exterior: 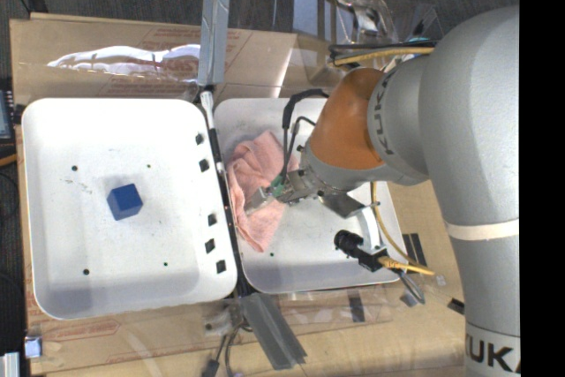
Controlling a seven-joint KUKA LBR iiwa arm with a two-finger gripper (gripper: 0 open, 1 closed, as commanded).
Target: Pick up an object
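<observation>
A crumpled pink cloth (254, 168) lies against the left wall of the right bin (300, 274). My gripper (265, 196) is down on the middle of this cloth, reaching in from the right below the orange wrist band. The cloth spreads above and below the gripper tip, and the tip hides part of it. A small blue cube (124, 200) sits alone on the floor of the left bin (53, 278), far from the gripper.
The big grey arm covers the right side of the right bin. A raised divider with black clips (214, 207) separates the two bins. Brown cardboard with a plastic wrapper (132, 62) lies behind the bins.
</observation>
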